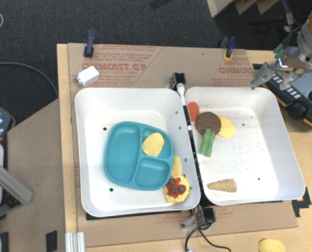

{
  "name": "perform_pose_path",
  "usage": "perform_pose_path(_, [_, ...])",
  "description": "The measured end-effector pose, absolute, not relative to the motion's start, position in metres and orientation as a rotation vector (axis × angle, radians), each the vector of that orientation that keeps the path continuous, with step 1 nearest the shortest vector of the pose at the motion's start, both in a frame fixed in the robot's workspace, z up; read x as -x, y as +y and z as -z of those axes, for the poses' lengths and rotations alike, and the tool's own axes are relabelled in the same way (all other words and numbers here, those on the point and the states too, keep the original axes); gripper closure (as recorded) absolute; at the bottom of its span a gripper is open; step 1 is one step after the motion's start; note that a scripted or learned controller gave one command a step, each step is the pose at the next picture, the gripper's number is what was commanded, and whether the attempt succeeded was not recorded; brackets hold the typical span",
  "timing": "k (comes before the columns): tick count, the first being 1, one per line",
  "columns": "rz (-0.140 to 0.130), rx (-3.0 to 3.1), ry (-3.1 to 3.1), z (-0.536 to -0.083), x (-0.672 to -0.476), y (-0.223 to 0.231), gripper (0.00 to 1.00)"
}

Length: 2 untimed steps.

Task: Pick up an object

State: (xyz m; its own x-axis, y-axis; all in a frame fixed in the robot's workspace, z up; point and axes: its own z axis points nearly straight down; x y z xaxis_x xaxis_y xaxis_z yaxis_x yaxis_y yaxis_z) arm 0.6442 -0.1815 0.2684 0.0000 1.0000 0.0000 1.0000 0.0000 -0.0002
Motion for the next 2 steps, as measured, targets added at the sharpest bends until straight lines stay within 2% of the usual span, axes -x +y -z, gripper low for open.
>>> perform_pose_path(1, [0.012, 2.240, -2.235, -0.537, -0.609, -0.226, 0.00])
perform_pose_path(2, [0.002, 2.217, -2.223, -0.535, -0.529, -0.177, 0.00])
